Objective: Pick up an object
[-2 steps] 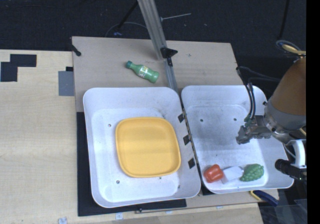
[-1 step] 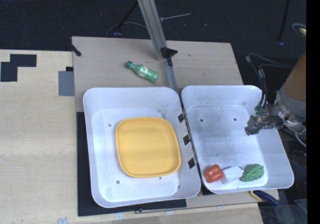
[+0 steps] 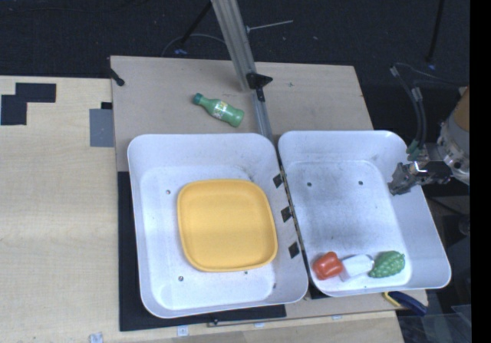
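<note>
**Ana:** Three small things sit along the near edge of the right shallow white plastic bin (image 3: 360, 151): a red rounded pepper-like piece (image 3: 328, 265), a small white block (image 3: 356, 266) just beside it, and a green knobbly lump (image 3: 387, 264) next to that, close to the near right corner.

**Ben:** And open room?

**Ana:** Most of that bin's grey-scuffed floor beyond them is bare. In the left white bin (image 3: 146, 173) a yellow square plastic plate with rounded corners (image 3: 227, 224) lies flat, with bare floor all round it.

**Ben:** The claw?

**Ana:** The dark two-finger gripper (image 3: 402, 179) is at the right bin's right rim, well apart from the three pieces. I can't tell how wide it stands.

**Ben:** Further back?

**Ana:** A small green bottle with a pale label (image 3: 219, 110) lies on its side on the tan board (image 3: 322, 96) beyond the left bin; the label is too small to read. A grey metal rail (image 3: 235, 27) slants away behind it.
</note>
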Robot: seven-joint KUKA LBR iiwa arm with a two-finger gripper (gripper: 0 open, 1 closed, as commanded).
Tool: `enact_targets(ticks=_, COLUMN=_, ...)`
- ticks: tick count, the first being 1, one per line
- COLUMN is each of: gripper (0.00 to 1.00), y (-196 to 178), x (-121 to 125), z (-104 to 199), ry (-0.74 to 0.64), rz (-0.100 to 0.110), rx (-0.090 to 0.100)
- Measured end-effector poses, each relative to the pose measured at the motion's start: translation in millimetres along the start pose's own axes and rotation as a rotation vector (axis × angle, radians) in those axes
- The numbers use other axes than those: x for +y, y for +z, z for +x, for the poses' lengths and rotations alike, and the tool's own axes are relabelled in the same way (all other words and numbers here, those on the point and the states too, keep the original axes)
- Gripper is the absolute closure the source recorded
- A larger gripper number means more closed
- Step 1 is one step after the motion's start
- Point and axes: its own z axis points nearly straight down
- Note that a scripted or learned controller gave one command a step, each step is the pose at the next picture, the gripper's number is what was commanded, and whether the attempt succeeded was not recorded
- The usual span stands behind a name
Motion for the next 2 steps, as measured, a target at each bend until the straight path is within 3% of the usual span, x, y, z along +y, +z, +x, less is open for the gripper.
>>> enact_targets(ticks=2, gripper=1.0, y=25.2, x=20.8, z=108.3, ry=-0.003, rz=0.004, rx=0.001)
